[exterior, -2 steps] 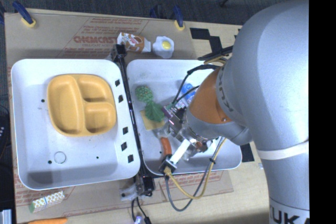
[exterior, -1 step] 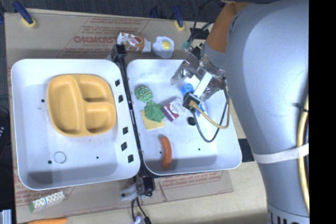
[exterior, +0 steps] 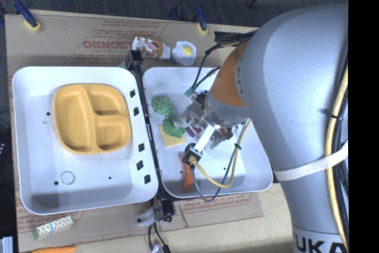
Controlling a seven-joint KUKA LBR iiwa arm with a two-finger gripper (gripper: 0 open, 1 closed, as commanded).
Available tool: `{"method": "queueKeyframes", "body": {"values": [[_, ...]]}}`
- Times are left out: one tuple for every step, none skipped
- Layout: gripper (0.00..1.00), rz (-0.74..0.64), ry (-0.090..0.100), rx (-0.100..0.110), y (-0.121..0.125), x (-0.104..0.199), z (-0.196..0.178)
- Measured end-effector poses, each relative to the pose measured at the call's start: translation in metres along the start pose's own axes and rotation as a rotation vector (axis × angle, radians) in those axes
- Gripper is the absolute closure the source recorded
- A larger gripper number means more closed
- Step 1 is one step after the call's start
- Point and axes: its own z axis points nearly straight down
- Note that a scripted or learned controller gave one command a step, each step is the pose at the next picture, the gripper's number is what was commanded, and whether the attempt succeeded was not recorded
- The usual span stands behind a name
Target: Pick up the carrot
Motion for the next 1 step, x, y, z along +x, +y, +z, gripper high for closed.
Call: {"method": "queueKeyframes", "body": {"values": [[1.0,-0.008,0.001,0.004,-0.0003,0.0013,-0.0103]]}}
